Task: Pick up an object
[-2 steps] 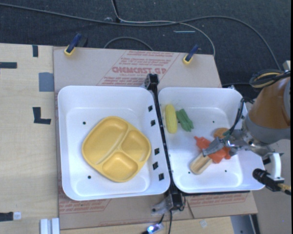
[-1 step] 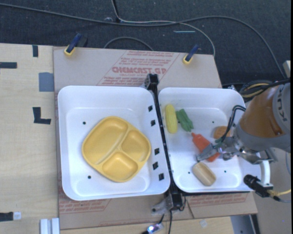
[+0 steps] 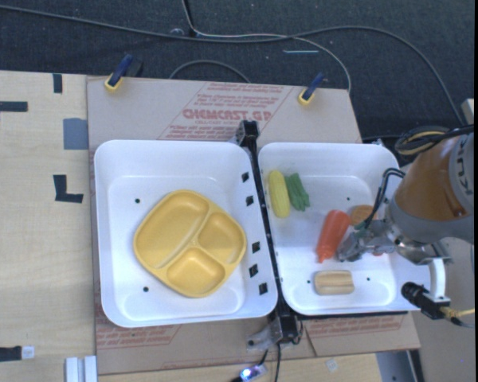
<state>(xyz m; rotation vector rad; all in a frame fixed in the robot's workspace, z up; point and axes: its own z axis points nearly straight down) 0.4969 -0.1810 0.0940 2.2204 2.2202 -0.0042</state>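
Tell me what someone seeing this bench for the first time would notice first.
Probably the yellow divided plate, lying alone in the left bin. Next, the grey arm with its orange band reaching into the right bin, its gripper low beside an orange carrot, with a yellow corn cob further back.

Two white bins are sitting side by side: the left bin (image 3: 111, 213) and the right bin (image 3: 327, 156). One yellow divided plate (image 3: 190, 242) is lying in the left. In the right are lying one corn cob (image 3: 279, 193), one green vegetable (image 3: 296, 190), one carrot (image 3: 331, 234) and one tan block (image 3: 334, 282).
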